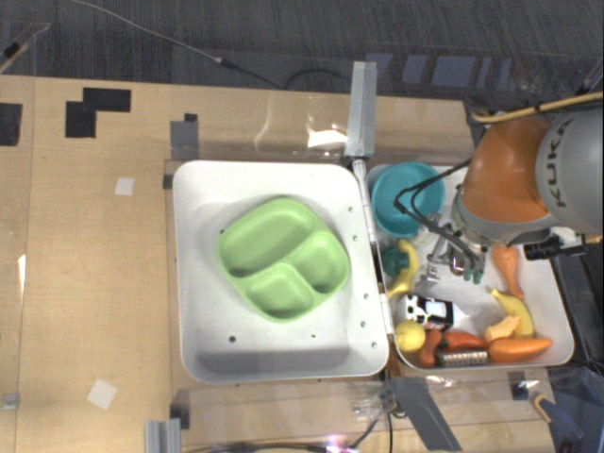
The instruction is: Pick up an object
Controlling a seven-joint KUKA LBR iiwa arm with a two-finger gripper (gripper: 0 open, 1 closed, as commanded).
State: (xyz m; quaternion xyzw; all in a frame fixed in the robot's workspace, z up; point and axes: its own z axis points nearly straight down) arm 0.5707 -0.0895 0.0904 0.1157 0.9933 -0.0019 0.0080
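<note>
Camera view had the gripper (pixel 451 264) hanging low over the right bin (pixel 564 333), just past the teal bowl (pixel 404 196), presumably lining up a grab. Couldn't tell its state. Nothing was picked yet (the toy food was all heaped below the bowl, so plenty of targets). I counted one bowl, two carrots, and one green divided plate (pixel 283 258) left of it.

Pale wood-look bench (pixel 85 281), matt, with black tape patches upper left; smooth white plastic bins (pixel 198 253), the left one holding a satiny green plastic divided plate (pixel 283 258); glossy teal bowl (pixel 408 196) on the right; shiny orange band (pixel 505 173) on the arm; brushed metal bracket (pixel 361 111) up top
</note>
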